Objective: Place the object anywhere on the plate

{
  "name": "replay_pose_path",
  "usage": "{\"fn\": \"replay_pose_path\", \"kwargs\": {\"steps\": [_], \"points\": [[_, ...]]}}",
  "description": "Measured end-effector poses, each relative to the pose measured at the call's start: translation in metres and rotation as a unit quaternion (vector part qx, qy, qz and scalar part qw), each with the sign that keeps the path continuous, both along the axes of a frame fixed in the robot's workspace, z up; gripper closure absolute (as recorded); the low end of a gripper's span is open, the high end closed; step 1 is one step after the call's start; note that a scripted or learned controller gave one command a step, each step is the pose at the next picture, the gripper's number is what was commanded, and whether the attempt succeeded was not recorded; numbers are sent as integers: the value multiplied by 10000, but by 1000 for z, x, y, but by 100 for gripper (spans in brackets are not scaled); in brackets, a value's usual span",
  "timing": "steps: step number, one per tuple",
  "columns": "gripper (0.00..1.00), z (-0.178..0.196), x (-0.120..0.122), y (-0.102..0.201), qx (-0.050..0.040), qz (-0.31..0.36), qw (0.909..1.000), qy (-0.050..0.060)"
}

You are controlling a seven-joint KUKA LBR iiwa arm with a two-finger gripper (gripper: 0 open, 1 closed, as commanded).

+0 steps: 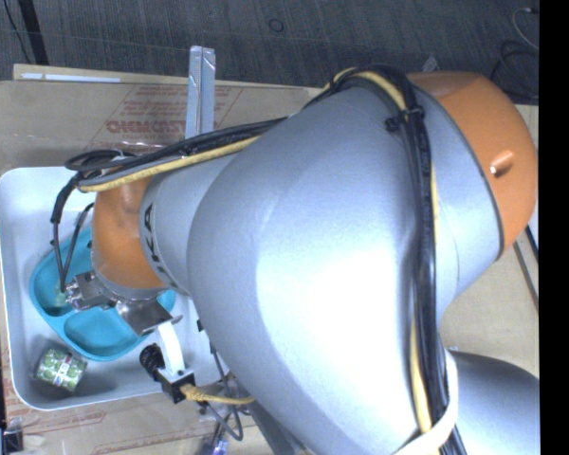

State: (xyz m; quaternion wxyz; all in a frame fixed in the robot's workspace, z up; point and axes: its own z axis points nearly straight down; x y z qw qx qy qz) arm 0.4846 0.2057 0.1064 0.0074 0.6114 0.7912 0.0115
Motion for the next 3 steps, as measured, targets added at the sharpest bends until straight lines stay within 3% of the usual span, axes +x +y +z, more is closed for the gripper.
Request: {"fn": "replay_pose_path", "kwargs": {"steps": [1, 2, 3], "points": [[100, 112, -8, -12, -71, 1917, 9813, 120], [100, 121, -8, -10, -70, 1943, 9808, 128], [100, 10, -3, 5, -37, 1825, 9832, 22]]}}
